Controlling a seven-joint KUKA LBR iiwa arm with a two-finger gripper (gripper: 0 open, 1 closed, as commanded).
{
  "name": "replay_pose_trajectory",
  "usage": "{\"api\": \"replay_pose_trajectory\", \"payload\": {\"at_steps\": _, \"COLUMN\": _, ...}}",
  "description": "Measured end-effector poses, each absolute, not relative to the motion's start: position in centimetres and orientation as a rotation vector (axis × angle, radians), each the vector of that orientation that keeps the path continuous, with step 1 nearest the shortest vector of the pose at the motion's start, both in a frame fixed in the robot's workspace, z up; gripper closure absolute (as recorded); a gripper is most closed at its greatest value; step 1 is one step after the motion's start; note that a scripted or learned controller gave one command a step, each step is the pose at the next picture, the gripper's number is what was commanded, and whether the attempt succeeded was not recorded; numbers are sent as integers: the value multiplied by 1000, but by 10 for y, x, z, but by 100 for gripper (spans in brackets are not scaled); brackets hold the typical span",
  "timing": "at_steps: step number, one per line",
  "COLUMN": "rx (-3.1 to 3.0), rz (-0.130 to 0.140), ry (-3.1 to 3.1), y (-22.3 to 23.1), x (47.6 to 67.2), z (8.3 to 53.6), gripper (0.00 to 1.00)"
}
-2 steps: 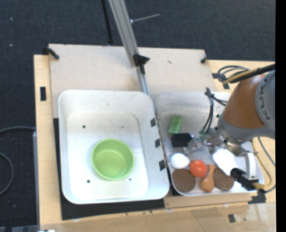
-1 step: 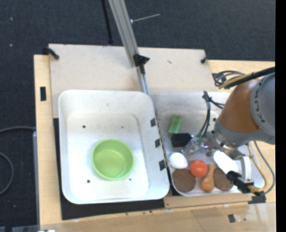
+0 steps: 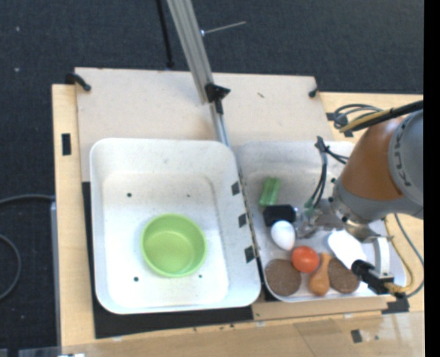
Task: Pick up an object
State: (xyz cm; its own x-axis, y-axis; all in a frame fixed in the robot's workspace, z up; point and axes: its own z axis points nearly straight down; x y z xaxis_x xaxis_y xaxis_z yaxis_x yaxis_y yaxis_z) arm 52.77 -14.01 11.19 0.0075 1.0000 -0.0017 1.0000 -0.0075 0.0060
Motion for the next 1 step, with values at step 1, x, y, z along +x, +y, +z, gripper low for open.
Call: {"api": "replay_pose_trajectory", "payload": {"at_steps": 1, "rx": 2213, "rz": 7, "ry": 2220, "y": -137, "x": 527, "z": 175, "gripper": 100}}
